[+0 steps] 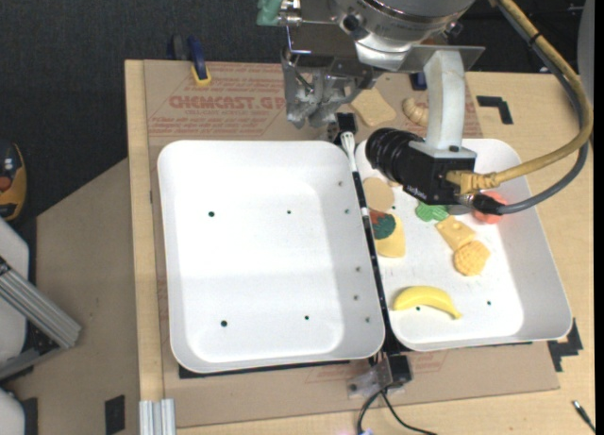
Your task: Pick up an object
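Observation:
My gripper (pixel 313 103) hangs high over the back edge of the bench, above the far corner where the two bins meet. Nothing can be made out in it. The right bin (pixel 528 282) holds the objects. A yellow banana (pixel 425 301) lies near its front. An orange-yellow ridged piece (pixel 464 246) sits in the middle. A small green piece (pixel 432 212) and a red piece (pixel 488 209) lie beside the cable. Against the bin's left wall are a tan piece (pixel 377 194) and a teal-and-red round piece (pixel 383 226) on a yellow piece (pixel 392 242).
The left bin (pixel 179 235) lies beside the right one, sharing a middle wall. A blue-and-yellow clamp (pixel 198 60) grips the board's back edge. The yellow cable (pixel 538 164) loops over the right bin's back. A pale piece (pixel 413 108) shows behind the bracket.

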`<state>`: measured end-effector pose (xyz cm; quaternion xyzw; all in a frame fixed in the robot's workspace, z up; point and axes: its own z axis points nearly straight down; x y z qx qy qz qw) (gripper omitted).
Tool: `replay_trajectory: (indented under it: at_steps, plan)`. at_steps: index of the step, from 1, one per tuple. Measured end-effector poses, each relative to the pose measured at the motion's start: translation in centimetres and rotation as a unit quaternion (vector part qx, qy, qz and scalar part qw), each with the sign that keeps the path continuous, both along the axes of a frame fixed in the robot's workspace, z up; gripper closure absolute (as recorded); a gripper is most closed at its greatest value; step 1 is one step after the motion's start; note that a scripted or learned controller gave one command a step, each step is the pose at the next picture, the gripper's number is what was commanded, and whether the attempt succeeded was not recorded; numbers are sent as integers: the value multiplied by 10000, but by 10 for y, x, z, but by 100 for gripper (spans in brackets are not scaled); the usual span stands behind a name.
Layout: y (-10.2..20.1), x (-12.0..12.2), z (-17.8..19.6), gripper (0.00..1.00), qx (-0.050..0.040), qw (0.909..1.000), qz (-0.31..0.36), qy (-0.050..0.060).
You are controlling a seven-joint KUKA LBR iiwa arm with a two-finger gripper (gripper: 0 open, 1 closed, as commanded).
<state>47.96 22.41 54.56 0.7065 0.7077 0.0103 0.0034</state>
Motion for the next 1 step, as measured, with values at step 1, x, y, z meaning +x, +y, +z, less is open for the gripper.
replay_trajectory:
  at_steps: [1]
  plan:
    - [0, -2, -146, 100, -86, 9998, -15, 171]
